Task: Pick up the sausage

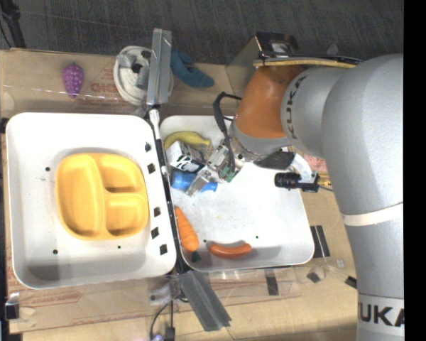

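Sausage (230,248) is seen flat at the right bin's (291,222) near edge, beside the carrot (186,233), untouched. Gripper (220,163) is parked over the clutter by the banana (184,139), well apart from the target, so repositioning is needed. Finger state cannot be told.

I read "KUKA" on the arm (369,148): once vertically beside the orange band, partly cut off, once along its grey base at lower right. Print on the blue packet (188,176) too small to read.
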{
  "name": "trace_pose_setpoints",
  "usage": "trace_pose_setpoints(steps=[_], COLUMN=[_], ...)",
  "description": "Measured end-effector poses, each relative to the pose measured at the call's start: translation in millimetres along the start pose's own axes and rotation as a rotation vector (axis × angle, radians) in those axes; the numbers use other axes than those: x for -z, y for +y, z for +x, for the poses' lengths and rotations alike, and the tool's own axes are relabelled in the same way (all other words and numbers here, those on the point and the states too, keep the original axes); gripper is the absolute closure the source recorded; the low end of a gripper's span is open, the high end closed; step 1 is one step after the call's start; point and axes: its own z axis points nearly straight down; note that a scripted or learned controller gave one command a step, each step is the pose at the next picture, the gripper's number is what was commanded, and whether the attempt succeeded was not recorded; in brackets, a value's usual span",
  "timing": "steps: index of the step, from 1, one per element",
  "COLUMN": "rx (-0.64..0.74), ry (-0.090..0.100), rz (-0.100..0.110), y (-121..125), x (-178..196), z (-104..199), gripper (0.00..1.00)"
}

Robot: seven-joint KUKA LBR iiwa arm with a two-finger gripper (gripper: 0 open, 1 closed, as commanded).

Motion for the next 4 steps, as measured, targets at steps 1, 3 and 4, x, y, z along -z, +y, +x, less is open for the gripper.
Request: trace_pose_setpoints(steps=[1, 3, 4], rx=[0.003, 0.005, 0.23], ry=[-0.004, 0.0, -0.016], rz=[-0.004, -0.002, -0.007], y=[2, 2, 27], x=[9, 25, 9], z=[0, 1, -12], gripper=[1.0, 1.0, 1.0])
